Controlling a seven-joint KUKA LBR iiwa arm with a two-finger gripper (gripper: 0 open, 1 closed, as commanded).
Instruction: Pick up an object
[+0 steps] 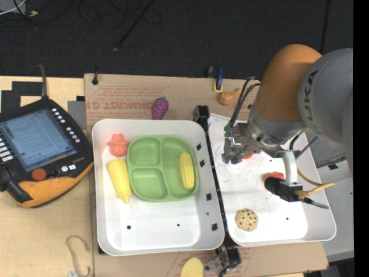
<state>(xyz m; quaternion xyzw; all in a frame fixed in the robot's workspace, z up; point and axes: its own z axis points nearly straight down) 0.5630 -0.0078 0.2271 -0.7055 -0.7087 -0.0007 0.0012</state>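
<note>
Reaching from your right, the gripper (233,153) hangs low over the right bin (323,227); its state cannot be told. A cookie (247,219) lies well apart.

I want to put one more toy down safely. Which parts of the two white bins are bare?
Left white bin: bare along the near side, below the green divided plate. Right white bin: bare between the round cookie and its right rim. Crowded under the end effector.

A dark carpeted floor (144,27), crossed by black cables (138,10), is seen at 12 o'clock. A pale wooden counter (34,235) is spread from 9 to 6 o'clock, evenly lit.
</note>
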